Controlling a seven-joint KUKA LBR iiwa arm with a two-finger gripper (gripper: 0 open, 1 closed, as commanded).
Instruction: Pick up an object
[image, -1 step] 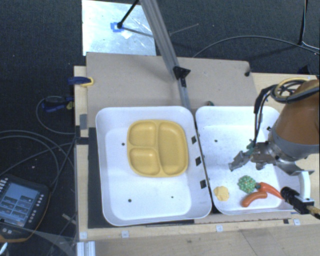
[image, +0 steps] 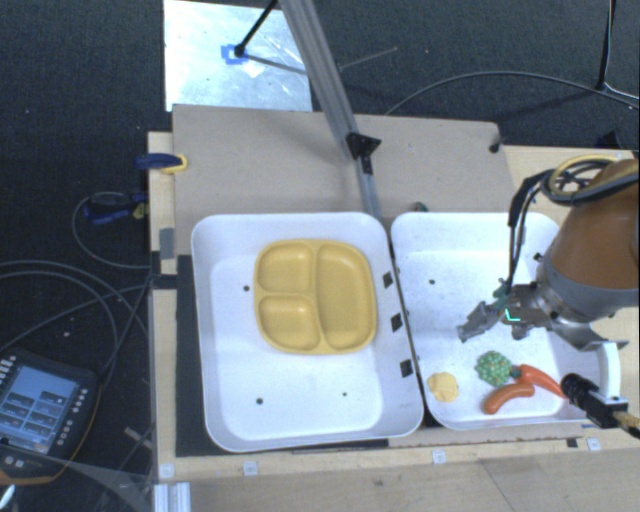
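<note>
Right bin (image: 440, 260) bare at rear, end effector (image: 478, 325) grip unclear, toys (image: 505, 378) crowding front rim

Smooth matt yellow plastic on the divided plate (image: 315, 296); glossy white plastic on both bins (image: 230, 380). Knobbly green on the broccoli toy (image: 491, 367), sleek orange on the carrot toy (image: 508, 397). Matt tan board across the bench (image: 300, 150). Dull grey metal on the hand (image: 480, 322).

Gripper over the right bin, nothing in it

I see my gripper (image: 478, 325) above the right bin (image: 440, 262); green toy (image: 492, 367), orange carrot (image: 520, 388), yellow piece (image: 443, 385) below; yellow tray (image: 314, 296) left.
</note>
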